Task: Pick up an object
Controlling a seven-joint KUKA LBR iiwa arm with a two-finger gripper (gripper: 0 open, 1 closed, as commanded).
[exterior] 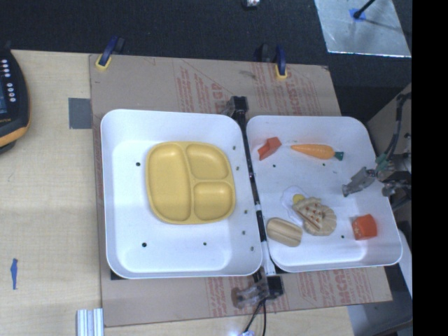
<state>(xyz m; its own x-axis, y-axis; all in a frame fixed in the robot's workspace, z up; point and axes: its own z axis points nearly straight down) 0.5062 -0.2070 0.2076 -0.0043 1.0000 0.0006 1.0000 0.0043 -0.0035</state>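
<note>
Right bin, five items, all lying flat. Toy carrot, orange, green tip rightward, near far wall. Small red wedge to its left. Round waffle-like piece toward front, touching tan bread roll. Red-orange block well right, apart.

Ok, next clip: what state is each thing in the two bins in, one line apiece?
Yellow three-compartment plastic tray: flat in left bin, nothing in it.
Orange toy carrot: lying in right bin.
Small red wedge: lying loose.
Tan bread roll: lying, touching the pizza slice.
Toy pizza slice: flat.
Red block: lying loose.
Hand: over right bin, holding nothing.
</note>
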